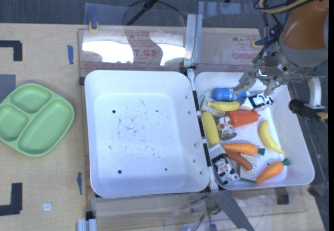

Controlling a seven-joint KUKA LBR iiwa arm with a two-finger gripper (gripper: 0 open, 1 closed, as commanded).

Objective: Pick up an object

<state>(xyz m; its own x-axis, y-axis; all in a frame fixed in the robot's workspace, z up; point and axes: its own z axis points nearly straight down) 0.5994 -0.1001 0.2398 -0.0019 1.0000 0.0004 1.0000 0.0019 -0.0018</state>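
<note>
Camera view: the gripper (257, 86) is hanging over the back of the right bin (300, 146), fingers spread apart, nothing between them. It is sitting just above the blue object (223, 93) and a small black-and-white item (260, 101); whether it is touching either cannot be told.

Closest candidate is the blue object, lying at the bin's back beside a small yellow banana (225, 105). It looks like light toy plastic, stiff and probably slick; a grip across its short axis looks best.

Clutter is getting in the way. The banana is touching the blue object from the front, and the corn cob (210, 126) and an orange-red toy vegetable (242, 118) are lying just beside it. A second banana (270, 137) is lying more apart toward the right wall, so it looks the easier pick. Carrots (242, 148) (271, 171) and a black-and-white patterned block (223, 168) are crowding the front.

The left bin (99, 86) is holding no objects. A green divided plate (35, 118) is sitting well apart on the bench (47, 193).
</note>
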